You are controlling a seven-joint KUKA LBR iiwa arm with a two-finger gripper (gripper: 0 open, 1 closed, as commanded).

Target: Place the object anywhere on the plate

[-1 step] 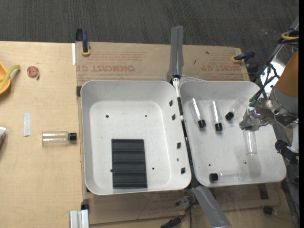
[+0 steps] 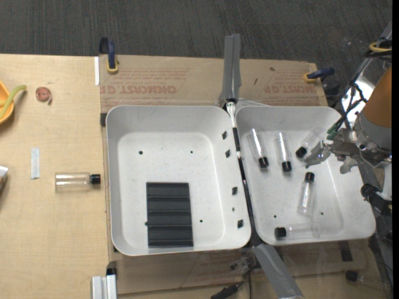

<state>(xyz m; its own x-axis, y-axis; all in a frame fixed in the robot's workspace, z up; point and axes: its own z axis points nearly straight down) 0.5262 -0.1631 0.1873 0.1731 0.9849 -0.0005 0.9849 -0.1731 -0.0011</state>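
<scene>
A dark ribbed rectangular plate (image 2: 168, 215) lies flat in the left bin (image 2: 124, 167), toward its front. Several clear vials with black caps lie in the right bin (image 2: 349, 229): two side by side near the back (image 2: 256, 147) (image 2: 283, 149), one in the middle (image 2: 305, 195), one along the front wall (image 2: 299, 231), and one tilted near the back right (image 2: 310, 142). My gripper (image 2: 321, 153) hangs over the right side of the right bin, close beside that tilted vial. The arm's wrist hides much of it.
On the wooden bench left of the bins lie a clear bottle (image 2: 73, 180), a small white strip (image 2: 35, 164) and a small round piece (image 2: 42, 94). Clamps (image 2: 109, 56) hold the cardboard behind the bins. Cables hang at the arm.
</scene>
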